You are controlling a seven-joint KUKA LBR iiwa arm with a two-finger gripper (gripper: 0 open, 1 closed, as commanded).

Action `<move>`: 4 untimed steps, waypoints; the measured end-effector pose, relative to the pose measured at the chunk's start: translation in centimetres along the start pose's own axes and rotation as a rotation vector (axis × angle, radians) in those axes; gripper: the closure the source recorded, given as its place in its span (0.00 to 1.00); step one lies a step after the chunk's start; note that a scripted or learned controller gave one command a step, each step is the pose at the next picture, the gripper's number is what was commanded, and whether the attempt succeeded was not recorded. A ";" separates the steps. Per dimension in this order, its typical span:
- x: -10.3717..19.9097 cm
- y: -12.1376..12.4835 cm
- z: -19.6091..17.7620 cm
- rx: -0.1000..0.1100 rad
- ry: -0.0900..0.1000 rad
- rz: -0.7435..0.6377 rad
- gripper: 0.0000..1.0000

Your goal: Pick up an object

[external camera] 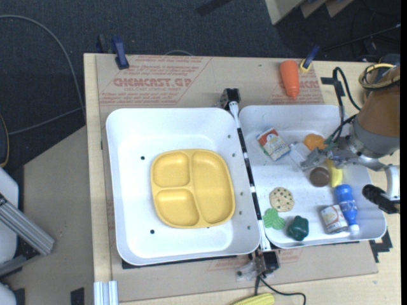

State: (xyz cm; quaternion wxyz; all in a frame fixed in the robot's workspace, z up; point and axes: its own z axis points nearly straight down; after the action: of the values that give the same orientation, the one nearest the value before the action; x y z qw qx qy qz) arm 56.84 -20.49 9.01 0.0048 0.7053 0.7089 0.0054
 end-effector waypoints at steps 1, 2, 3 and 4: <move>-0.2 0.1 -1.1 -0.006 -0.007 0.001 1.00; 1.7 3.0 -9.0 0.013 -0.001 0.004 1.00; 1.7 2.9 -9.0 0.014 -0.001 0.004 0.00; -1.1 9.9 0.8 0.024 0.017 0.000 0.00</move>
State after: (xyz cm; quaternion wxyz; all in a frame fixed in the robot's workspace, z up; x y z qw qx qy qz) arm 66.70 -21.51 8.30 -0.0097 0.7051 0.7091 0.0028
